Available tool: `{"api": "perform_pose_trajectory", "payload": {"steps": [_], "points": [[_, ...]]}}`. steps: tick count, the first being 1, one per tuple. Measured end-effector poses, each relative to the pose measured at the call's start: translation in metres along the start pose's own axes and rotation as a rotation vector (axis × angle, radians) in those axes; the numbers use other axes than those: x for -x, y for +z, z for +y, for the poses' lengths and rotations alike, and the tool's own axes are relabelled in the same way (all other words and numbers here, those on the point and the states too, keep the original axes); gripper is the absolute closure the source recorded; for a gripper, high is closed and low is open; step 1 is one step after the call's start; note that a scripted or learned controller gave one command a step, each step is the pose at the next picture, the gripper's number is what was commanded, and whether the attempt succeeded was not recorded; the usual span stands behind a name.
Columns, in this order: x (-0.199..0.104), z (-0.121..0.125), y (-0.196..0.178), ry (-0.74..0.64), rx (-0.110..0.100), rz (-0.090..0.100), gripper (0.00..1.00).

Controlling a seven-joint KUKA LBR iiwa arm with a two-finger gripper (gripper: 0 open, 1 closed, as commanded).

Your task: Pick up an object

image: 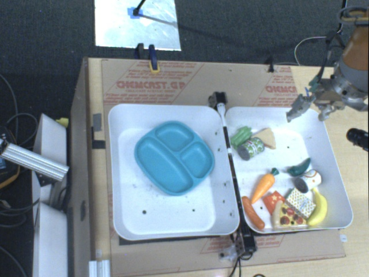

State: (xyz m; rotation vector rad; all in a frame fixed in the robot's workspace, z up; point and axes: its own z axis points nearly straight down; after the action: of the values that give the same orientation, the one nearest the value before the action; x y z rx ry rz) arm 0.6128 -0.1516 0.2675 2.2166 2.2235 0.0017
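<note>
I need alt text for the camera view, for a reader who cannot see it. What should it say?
A grey robot arm's pincer hovers open above the far edge of the right white bin, which holds toy foods including a carrot, a banana and a pizza slice. The left white bin holds a blue divided plate.
</note>
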Motion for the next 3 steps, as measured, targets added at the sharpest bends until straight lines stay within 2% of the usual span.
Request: {"api": "perform_pose_trajectory", "payload": {"steps": [1, 2, 3], "points": [[-0.02, -0.072, 0.125, 0.002, -0.005, 0.002, 0.0], [-0.06, -0.097, 0.183, 0.001, -0.002, 0.001, 0.0], [-0.06, -0.096, 0.172, 0.0, 0.002, 0.001, 1.0]]}}
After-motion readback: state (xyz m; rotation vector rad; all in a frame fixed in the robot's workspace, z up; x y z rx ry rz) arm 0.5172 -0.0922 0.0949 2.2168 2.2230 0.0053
